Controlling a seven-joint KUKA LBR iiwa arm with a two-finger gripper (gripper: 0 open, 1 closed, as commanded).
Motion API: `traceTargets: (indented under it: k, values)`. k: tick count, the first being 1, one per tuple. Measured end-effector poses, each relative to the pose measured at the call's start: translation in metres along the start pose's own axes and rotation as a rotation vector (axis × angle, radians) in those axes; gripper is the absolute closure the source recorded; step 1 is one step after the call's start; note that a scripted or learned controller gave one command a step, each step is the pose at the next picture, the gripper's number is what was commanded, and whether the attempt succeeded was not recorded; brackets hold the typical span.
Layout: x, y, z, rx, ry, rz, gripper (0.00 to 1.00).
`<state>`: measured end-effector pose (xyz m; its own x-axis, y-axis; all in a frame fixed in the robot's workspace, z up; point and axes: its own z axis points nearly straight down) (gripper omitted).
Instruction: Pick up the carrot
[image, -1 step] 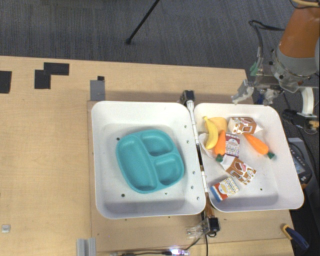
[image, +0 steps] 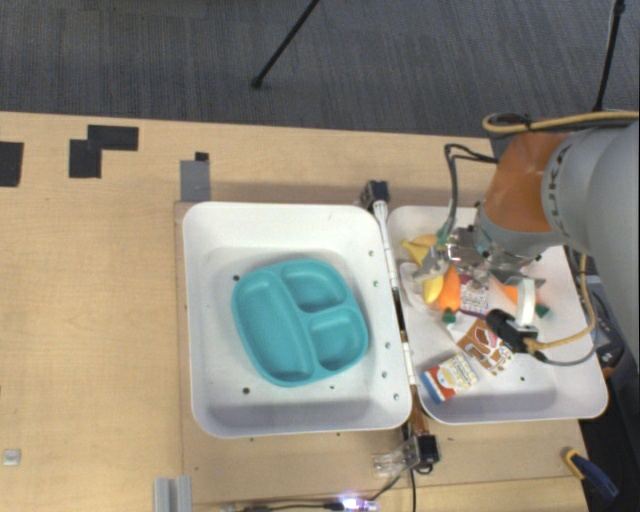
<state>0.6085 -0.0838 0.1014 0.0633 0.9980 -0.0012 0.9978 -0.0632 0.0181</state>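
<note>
The carrot (image: 451, 291) is a small orange piece with a green end, lying in the right bin (image: 570, 395) near its left wall. My gripper (image: 462, 262) hangs just over the carrot's upper end, at the tip of the grey arm with the orange band (image: 522, 185). The gripper body hides the top of the carrot, and I cannot tell whether it touches it.
A yellow piece (image: 432, 291) lies against the carrot's left side, with another yellow item (image: 420, 246) above it. An orange item (image: 512, 294), a brown box (image: 487, 346) and a small carton (image: 452, 377) lie nearby. The left bin (image: 200, 400) holds a teal divided plate (image: 300, 320).
</note>
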Motion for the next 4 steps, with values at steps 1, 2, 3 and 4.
traceTargets:
  k: [1, 2, 3, 4]
  values:
    - [0.001, 0.003, -0.013, -0.009, 0.0, -0.001, 1.0]
    - [0.003, -0.008, 0.006, -0.012, 0.001, -0.106, 1.0]
    - [0.002, -0.014, 0.013, 0.008, 0.002, -0.104, 0.0]
    - [-0.063, -0.085, 0.012, 0.011, -0.001, -0.084, 0.0]
